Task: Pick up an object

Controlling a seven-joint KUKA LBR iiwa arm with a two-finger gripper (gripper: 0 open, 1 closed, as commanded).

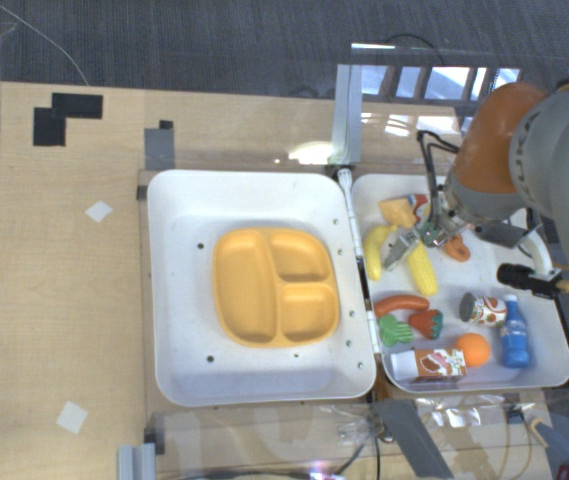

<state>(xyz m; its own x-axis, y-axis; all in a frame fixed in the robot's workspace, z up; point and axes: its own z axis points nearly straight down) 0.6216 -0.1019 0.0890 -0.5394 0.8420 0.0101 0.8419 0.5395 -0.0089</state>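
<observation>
Yellow plastic fills the middle of the left bin (179, 218): a divided tray (274, 286) with three compartments lies flat on the white floor of that bin. Both bins sit side by side on a pale wooden desk (54, 298), which carries a few black patches near its far left edge.

The right bin (554, 368) holds a scatter of toy food. A banana (372, 253) lies along the bin's left wall, and a corn cob (421, 269) lies just beside it, slanting down to the right. A yellow wedge (398, 211) sits near the far wall. Below the corn lie a red sausage (401, 304) and a green and red vegetable piece (407, 325). Near the front wall a small carton (434, 364) lies on its side, with an orange (473, 350) touching its right end. A blue bottle (514, 334) stands to the right of the orange, and a small can (486, 310) lies just left of the bottle's top.

The grey arm with its orange band reaches in from the right, and its jaws (400, 249) hang low between the banana and the corn cob. They look parted somewhat, with nothing visibly between the fingers, though whether a tip touches either fruit cannot be told.
</observation>
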